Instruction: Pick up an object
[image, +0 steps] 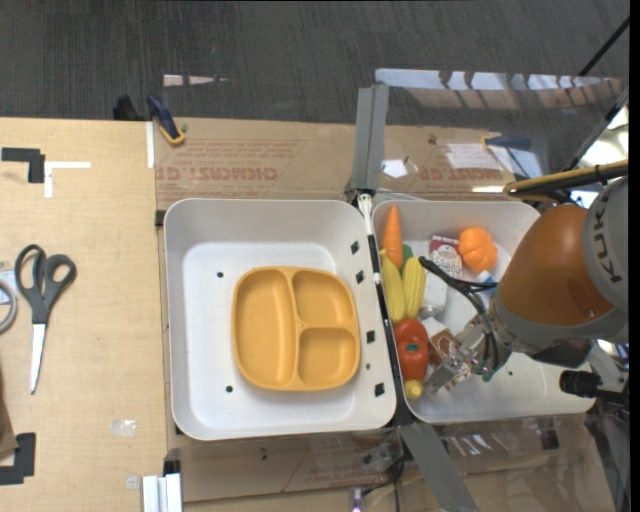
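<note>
Gripper (447, 372), low in the right bin (520, 400), near its front wall; I cannot tell from my feed how its fingers stand. Just left of it I log a red tomato-like piece (411, 345) with a small yellow item (413, 389) below. Further back: two yellow corn cobs (404, 285), an orange carrot (393, 236), a small orange pumpkin (478, 248) beside a red-and-white packet (446, 256). Left bin (190, 300): one yellow divided plate (296, 328). Scissors (42, 300) lie on the bench well left.

scissors (40, 300) on bench left | blue clamp (165, 118) at cardboard's top-left corner
</note>
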